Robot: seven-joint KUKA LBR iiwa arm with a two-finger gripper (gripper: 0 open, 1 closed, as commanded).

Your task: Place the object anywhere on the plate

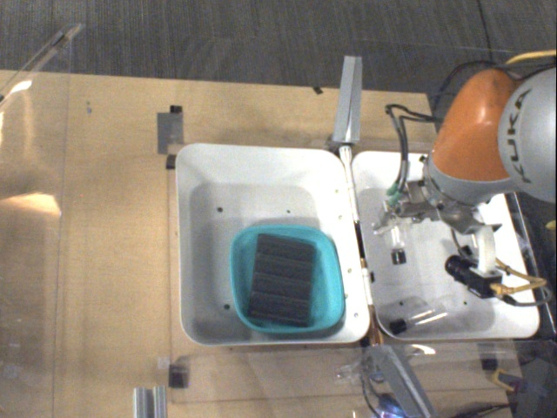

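Teal plate point(329, 277), square with rounded corners, sits in the left bin point(198, 233), toward its near right part. On the plate lies a dark grey ridged block point(281, 279), long side running away from the camera and tilted slightly; it rests wholly inside the plate's rim and covers most of its floor. The left bin's floor around the plate is bare white, with a few small dark dots near the far wall.

Just beside it, on the right, stands the right bin point(374, 259), the two rims nearly touching along a thin divider. A grey metal bar point(349, 101) rises from the table point(96, 233) at the far end of that divider. The table is light wood, with small dark clamps near the left bin's far left and near left corners.

The arm point(487, 138), grey with a large orange band, reaches over the right bin from the right. Its end effector point(398, 225) hangs above the far left part of that bin, well apart from the plate. Whether it is open or closed I cannot tell; the parts are small and blurred against the white floor, and nothing can be made out in its hold. A black cable fitting point(467, 274) lies below the wrist, and a clear, glinting piece point(426, 313) rests near the bin's near wall.
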